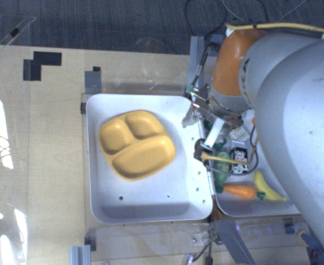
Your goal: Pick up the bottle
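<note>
Right of the frame's centre, the gripper reaches down over the left edge of the right-hand bin, just past the wall that divides the two bins. Whether it is open or closed cannot be told from this angle, since the metal parts of the tool overlap one another and the items below.

Directly beneath the tool lies a green bottle, touching or nearly touching its lower end; whether the bottle is actually gripped cannot be made out. A small box with dark print sits just right of the bottle. Below them, near the bin's lower wall, an orange carrot lies lengthwise, and a yellow banana lies just to its right, touching it.

Above the tool, the orange band wraps the wrist, and the broad grey arm covers most of the right-hand bin from the upper right of the frame to the lower right.

At the centre left, the left-hand bin holds a yellow divided plate in its upper half, well apart from the tool. Both bins rest on a pale wooden bench.
</note>
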{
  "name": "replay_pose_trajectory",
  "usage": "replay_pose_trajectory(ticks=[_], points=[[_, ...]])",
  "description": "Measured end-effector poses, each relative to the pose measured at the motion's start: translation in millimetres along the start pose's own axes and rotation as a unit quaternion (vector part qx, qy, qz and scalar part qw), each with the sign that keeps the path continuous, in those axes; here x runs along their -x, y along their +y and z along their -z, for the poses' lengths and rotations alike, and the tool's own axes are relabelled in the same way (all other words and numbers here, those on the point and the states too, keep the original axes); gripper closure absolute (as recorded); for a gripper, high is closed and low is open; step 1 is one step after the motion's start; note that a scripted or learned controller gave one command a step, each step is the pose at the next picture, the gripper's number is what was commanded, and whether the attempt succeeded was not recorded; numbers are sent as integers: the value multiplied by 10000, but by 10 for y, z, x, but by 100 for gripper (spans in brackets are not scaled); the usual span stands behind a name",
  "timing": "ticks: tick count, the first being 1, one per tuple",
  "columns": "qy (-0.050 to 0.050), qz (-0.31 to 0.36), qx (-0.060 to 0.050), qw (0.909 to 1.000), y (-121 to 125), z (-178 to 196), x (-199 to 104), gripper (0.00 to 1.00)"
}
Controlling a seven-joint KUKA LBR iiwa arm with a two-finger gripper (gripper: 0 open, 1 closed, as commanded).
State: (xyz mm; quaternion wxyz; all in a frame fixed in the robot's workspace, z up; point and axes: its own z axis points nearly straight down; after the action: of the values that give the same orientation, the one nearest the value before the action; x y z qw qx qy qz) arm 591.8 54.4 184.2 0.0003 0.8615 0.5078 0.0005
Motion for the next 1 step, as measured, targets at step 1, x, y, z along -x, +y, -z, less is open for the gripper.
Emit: replay_pose_trajectory(ticks=[1], points=[[4,36,10,10000,5,106,-13,100]])
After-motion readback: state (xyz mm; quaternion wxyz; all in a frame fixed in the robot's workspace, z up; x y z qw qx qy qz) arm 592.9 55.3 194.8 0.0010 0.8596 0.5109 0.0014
